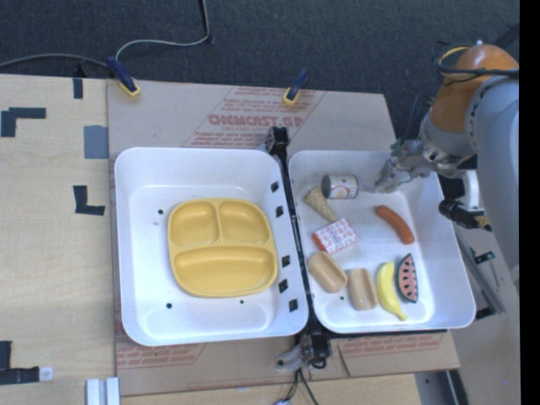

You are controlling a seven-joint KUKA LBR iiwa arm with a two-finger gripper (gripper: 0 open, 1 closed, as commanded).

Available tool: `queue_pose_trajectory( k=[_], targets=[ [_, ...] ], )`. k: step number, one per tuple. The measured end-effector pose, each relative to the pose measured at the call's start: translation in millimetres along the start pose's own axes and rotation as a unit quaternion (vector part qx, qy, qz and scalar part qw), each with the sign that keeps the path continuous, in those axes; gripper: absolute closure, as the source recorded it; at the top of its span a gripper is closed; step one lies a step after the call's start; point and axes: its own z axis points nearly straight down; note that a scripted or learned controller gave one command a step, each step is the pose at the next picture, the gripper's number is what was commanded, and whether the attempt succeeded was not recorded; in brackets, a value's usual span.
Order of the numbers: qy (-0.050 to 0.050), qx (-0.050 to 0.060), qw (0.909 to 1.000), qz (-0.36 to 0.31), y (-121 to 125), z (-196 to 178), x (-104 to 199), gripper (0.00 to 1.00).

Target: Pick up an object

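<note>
The right bin point(439, 315) holds several toy foods: a small can point(341, 187) on its side, a cone-shaped piece point(320, 203), a red-and-white checked packet point(336, 236), a red sausage point(395, 223), two bread rolls point(327, 272) point(361, 288), a banana point(389, 292) and a watermelon slice point(408, 278). My gripper point(395, 172) hangs over the bin's back right part, just right of the can and above the sausage. Nothing shows between its fingers.
The left bin point(135, 226) holds a yellow divided plate point(222, 247). A black divider point(285, 218) runs between the bins. Both bins rest on a cardboard sheet point(194, 116) held by yellow clamps point(295, 91). My arm point(472, 99) fills the right side.
</note>
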Motion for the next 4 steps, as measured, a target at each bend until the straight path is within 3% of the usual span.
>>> queue_pose_trajectory(
  k=[1, 2, 3, 4],
  targets=[
    [0.002, 0.002, 1.0, 0.0, 0, 1, 2, 0.0],
    [0.002, 0.001, 1.0, 0.002, -1, 11, 79, 0.0],
    [0.001, 0.0, 1.0, 0.003, -63, 10, 70, 0.0],
    [0.002, 0.0, 1.0, 0.001, -27, 10, 120, 0.0]
  ],
)
